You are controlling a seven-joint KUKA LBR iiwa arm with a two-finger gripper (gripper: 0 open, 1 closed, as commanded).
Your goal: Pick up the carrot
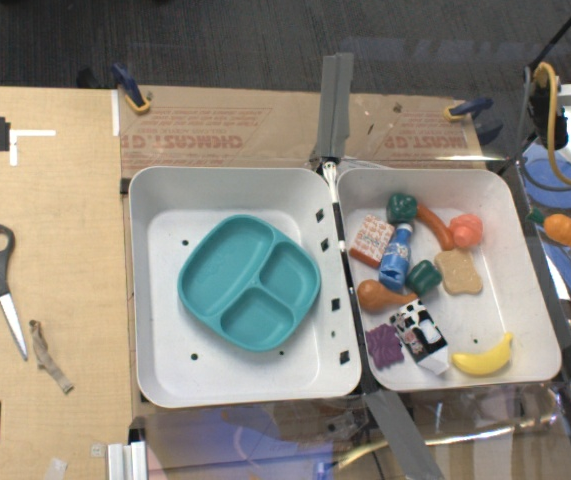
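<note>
arm's rounded orange band at the right edge, yellow cable looped above it

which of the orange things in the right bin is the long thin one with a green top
The carrot, lying slanted near the bin's far side with its dark green top at upper left. The chicken drumstick is stubbier and browner.

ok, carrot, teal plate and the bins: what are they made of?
Carrot: looks like molded plastic toy food, smooth orange with a slight sheen. Teal plate: probably hard plastic, matte, one piece with three molded compartments. Bins: likely thin white plastic, smooth with rounded corners; could be coated metal.
</note>
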